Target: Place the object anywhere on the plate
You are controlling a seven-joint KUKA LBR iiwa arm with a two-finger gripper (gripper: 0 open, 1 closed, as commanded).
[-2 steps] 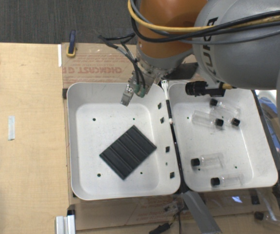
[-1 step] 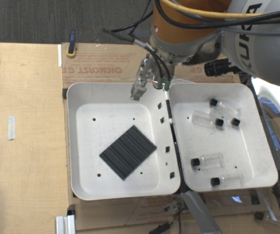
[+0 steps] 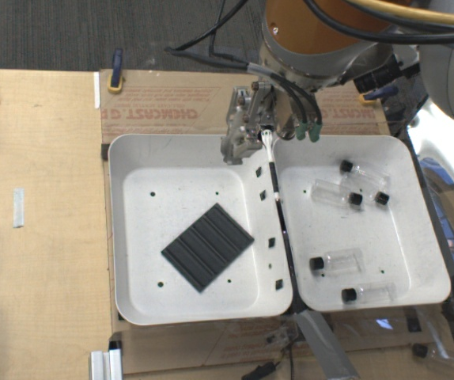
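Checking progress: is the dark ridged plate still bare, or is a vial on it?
Bare: the dark ridged plate carries nothing; every vial lies in the right bin.

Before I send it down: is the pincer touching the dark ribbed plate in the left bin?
Apart. The camera view shows the pincer up at the left bin's far rim, with bare white floor between it and the dark ribbed plate.

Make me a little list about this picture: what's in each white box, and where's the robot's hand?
left bin: one dark grey ribbed square plate, lying flat, turned like a diamond
right bin: several clear plastic vials with black caps, lying scattered
gripper: above the back edge of the left bin, near the divider between the bins
in the gripper: nothing seen held
plate: nothing lying on it
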